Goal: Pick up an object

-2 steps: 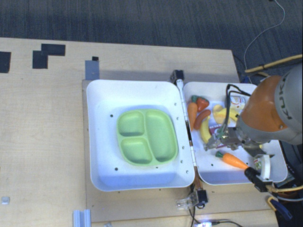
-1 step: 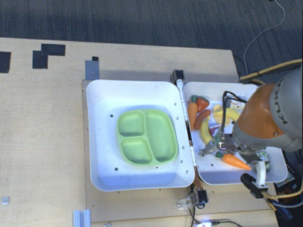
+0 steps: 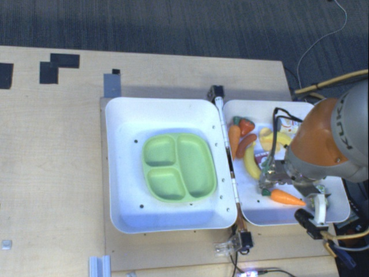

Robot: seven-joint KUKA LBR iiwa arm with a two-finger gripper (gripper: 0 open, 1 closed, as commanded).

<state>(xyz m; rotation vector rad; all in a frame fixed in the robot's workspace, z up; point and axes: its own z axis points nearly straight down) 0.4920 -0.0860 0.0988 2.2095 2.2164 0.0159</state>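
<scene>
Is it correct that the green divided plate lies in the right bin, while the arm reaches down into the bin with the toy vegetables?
Not quite. The camera view shows the green divided plate in the left bin. The arm does reach into the right bin, among the toy vegetables.

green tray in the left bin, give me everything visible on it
The green tray is a pale lime plate, plastic by its look, with rounded corners and three compartments: two smaller ones stacked on the camera view's left, one long one on the right. All three look bare. It lies flat, right way up, turned slightly askew, about mid-floor of the left bin. Nothing else touches it; the gripper is over the right bin.
</scene>
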